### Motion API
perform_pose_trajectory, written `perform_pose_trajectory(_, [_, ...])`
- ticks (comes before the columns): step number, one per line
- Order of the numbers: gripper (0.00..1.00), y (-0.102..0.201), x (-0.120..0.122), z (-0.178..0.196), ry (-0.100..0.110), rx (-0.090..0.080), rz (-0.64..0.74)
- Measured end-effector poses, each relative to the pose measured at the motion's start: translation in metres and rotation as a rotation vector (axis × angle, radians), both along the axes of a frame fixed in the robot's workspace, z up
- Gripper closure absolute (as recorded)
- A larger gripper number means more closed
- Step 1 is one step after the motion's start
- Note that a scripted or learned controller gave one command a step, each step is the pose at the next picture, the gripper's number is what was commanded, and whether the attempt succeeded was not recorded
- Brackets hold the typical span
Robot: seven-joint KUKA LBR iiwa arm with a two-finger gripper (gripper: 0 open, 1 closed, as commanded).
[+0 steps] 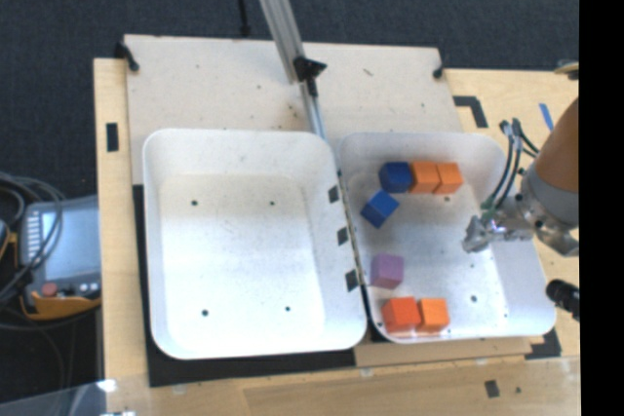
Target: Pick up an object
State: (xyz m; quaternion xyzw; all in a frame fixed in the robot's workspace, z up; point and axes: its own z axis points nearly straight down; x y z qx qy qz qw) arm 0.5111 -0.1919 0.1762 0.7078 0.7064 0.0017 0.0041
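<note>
My gripper (480,236) hung over the right-hand bin (487,151) at about three o'clock of its floor, near the right wall, and I could not tell from this slanted overhead angle how it was set or whether anything sat in it. My grey wrist and the orange band (561,156) above it came in from the three o'clock edge of the bench (107,209), with cables (507,172) looping down beside them. All the blocks lay in that same bin, apart from my gripper. At twelve o'clock a dark blue cube (396,176) touched a row of two orange cubes (436,177); a second blue cube (380,208) sat tilted just below, toward ten o'clock. A purple cube (388,270) rested near the left wall at about eight o'clock, and another orange pair (414,314) sat side by side at six o'clock against the near rim. The left-hand bin (161,151) lay alongside, its walls touching the right bin's. A metal rail (276,5) slanted in from twelve o'clock toward the seam between the bins, and a pendant with a screen (60,244) sat off the bench at nine o'clock.
</note>
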Motion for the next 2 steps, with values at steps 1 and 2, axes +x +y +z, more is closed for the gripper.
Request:
perform_pose_trajectory(1, [1.00, 0.001, 0.011, 0.051, 0.001, 0.001, 0.006])
perform_pose_trajectory(2, [1.00, 0.001, 0.023, 0.106, 0.000, 0.001, 0.007])
